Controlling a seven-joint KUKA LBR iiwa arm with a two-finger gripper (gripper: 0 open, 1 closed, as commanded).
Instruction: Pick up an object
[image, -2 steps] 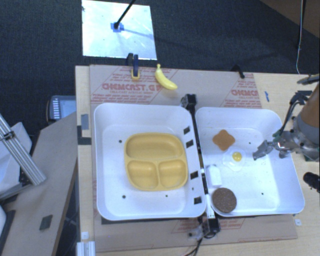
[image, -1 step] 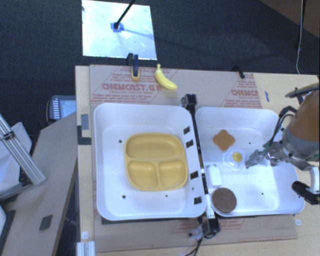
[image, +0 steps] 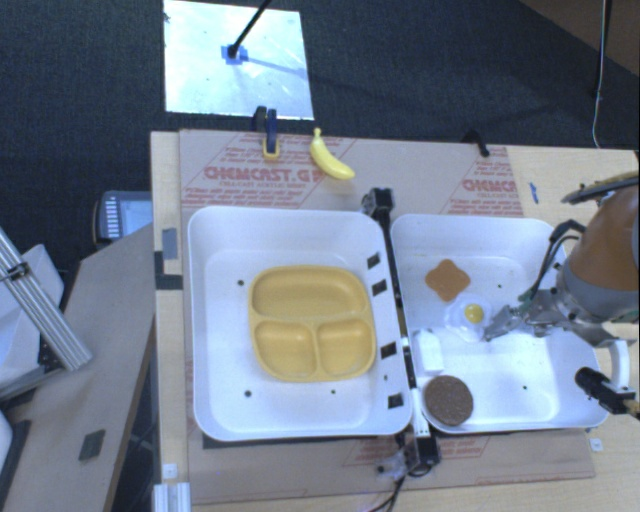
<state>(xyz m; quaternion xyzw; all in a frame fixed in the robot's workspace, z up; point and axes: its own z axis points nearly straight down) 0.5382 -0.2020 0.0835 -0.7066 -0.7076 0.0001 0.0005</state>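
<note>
We see the gripper (image: 497, 326) low in the right bin (image: 520, 235), just beside a fried egg toy (image: 471, 314); we cannot tell its state. A brown cookie (image: 448, 399) and orange piece (image: 447, 279) lie nearby. The left bin (image: 215, 300) holds a yellow tray (image: 306, 322).

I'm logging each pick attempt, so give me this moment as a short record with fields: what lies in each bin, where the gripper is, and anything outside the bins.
left bin: yellow three-compartment plastic tray
right bin: orange-brown waffle-like piece, fried-egg toy, small white block, round brown disc
gripper: low in right bin, beside the egg
outside bins: yellow banana on the board behind
</note>
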